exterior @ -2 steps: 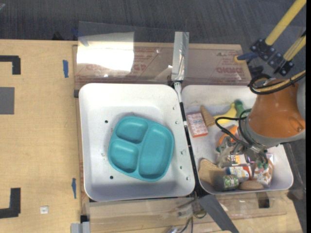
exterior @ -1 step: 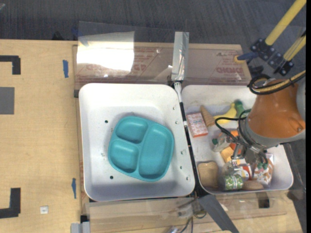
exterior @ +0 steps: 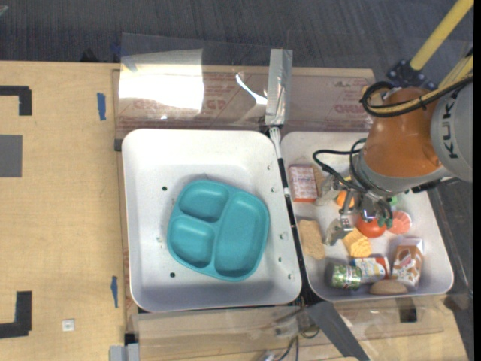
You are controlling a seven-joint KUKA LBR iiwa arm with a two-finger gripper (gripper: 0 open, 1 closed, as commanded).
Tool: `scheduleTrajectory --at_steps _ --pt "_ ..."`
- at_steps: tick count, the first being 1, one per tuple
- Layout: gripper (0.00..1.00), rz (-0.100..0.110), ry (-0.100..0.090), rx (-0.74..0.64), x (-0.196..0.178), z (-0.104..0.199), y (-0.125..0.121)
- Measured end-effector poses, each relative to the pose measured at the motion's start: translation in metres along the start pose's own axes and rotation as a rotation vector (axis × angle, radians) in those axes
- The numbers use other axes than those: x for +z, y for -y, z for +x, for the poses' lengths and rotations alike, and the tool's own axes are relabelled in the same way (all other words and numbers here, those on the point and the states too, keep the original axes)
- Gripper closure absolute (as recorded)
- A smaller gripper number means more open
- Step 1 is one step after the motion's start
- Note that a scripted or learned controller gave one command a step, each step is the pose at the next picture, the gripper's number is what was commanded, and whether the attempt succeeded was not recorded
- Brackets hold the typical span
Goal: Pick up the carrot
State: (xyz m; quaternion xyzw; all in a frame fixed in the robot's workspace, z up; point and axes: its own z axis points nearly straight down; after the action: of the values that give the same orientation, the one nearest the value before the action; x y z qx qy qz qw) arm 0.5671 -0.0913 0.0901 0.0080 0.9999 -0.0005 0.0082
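Pincer (exterior: 359, 218) hangs low inside the right bin (exterior: 440, 273), among the play food.

Its fingers are hard to make out against the clutter, so I cannot tell if they are apart or together. A small orange carrot (exterior: 342, 198) peeks out just left of the pincer, close by the arm's dark wrist, and I cannot tell if anything touches it. A red tomato (exterior: 370, 227) sits right under the pincer, with a yellow piece (exterior: 358, 244) just in front of it. A pale bread roll (exterior: 310, 238) lies at the left side of this bin, and a red and white box (exterior: 303, 183) is farther back. A green can (exterior: 346, 276) lies at the near edge. The left bin (exterior: 143, 156) holds a blue tray (exterior: 218, 229) with three parts.
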Motion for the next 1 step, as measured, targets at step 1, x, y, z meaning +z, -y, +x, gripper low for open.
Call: scheduleTrajectory --at_steps 1 --pt "1.00 0.001 0.013 -0.001 -0.0137 -0.0036 -0.0007"
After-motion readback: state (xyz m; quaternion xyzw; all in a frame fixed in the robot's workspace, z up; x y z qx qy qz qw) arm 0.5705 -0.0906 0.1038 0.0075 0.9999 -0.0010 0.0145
